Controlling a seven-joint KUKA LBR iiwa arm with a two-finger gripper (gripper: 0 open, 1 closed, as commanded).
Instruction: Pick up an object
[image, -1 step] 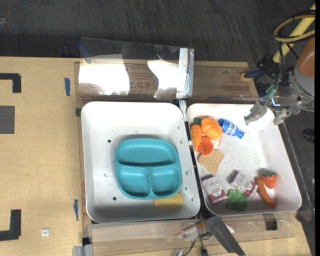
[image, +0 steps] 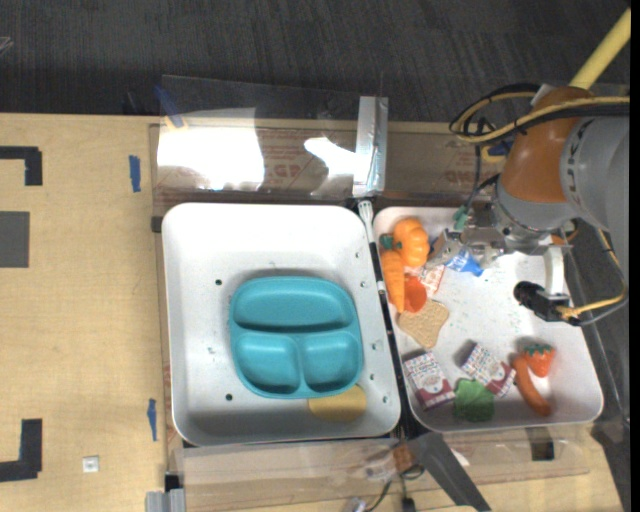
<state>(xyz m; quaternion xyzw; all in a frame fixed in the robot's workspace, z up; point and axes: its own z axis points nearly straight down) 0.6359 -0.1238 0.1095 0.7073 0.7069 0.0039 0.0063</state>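
Hovering over the top of the right bin (image: 590, 395), the hand (image: 478, 243) appears to be in the approach step, nothing gripped; whether it is released or clenched I cannot tell. Candidate objects lie close: an orange pumpkin (image: 410, 238) just left of the hand, a carrot (image: 393, 279) below that. Next, it must settle on one and descend. The grey arm (image: 590, 180) slants in from the right.

The pincer (image: 468, 243) fingertips blur against clutter; arm (image: 590, 170) cut off right
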